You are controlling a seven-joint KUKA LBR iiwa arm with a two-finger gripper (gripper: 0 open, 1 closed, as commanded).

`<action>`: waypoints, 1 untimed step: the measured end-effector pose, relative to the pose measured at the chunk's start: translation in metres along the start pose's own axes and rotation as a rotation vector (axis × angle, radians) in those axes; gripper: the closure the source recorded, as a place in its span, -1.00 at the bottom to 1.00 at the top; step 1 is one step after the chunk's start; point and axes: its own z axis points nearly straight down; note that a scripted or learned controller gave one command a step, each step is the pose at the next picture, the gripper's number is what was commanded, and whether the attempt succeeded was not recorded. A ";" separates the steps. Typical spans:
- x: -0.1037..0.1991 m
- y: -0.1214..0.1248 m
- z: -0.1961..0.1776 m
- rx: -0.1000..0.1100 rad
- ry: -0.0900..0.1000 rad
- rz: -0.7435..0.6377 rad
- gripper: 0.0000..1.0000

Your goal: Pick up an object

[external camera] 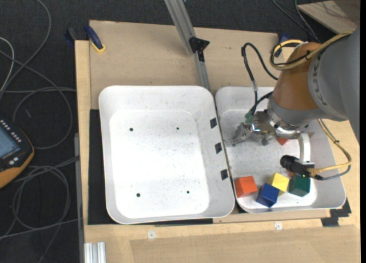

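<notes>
The arm (320,79) reaches in from the right and hangs over the right-hand bin (229,104), with its gripper (251,133) low over the middle of that bin's floor. Nothing sits between the fingers that I can make out, and from this slant I cannot tell how wide the gripper stands; the wrist body covers most of it.

So the step in hand reads as the approach, the search for something to grab, and no pick is made yet. The candidates all sit near the front edge of the right bin: an orange cube (246,185), a blue cube (267,195) just beside it, a yellow cube (280,182) touching or nearly touching the blue one, and a green cube (299,186) next along. A small patch of red (281,140) peeks out under the wrist; too much is hidden to say what it is.

Count, then: four cubes, one of each colour, plus that one red scrap. Two white bins, and the left bin (154,153) shows only dark specks on its floor.

What the next move calls for, by my judgement: travel toward the front of the bin, line up over a single cube, the orange one standing most apart, and descend with fingers either side. The yellow and blue pair looks crowded, a riskier choice.
</notes>
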 end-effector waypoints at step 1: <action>0.000 0.002 -0.015 -0.009 0.000 0.000 1.00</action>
